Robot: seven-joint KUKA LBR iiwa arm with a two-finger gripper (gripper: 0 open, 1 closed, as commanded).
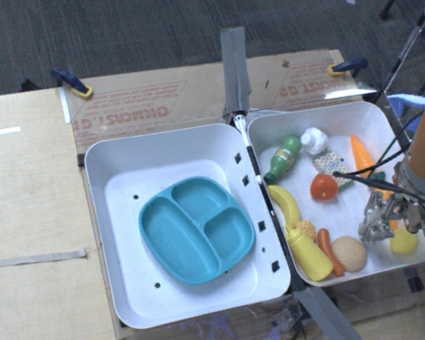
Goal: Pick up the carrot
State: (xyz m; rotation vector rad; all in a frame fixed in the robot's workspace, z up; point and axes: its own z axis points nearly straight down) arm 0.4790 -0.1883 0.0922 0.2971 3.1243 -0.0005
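Orange and tapered, the carrot (362,155) lies in the right bin (324,112), close to its right wall, running roughly up and down the view with its thin end toward the bench's far edge. Just beside it to the left sit a speckled sponge-like piece (327,163) and a red tomato (323,187); a green bottle (282,157) and a white object (313,139) lie farther back, and a banana (285,203), a yellow bottle (308,256), a sausage (329,249) and a bun (349,253) crowd the near left of the bin. The gripper (384,219) hangs low in the bin's near right corner, below the carrot in the view and apart from it, with a yellow fruit (404,241) just beside it. Whether its fingers are parted or closed cannot be told; cables and metalwork blur together there, and nothing can be seen held between them. The left bin (112,246) holds 1 teal plate (197,229) with 3 compartments. To do this step well, the gripper should probably lift clear of the yellow fruit, travel toward the far side along the right wall, turn so its fingers straddle the carrot's narrow width, and descend near the thicker middle. The wall on 1 side and the tomato on the other leave little room, so a centred, square approach matters.
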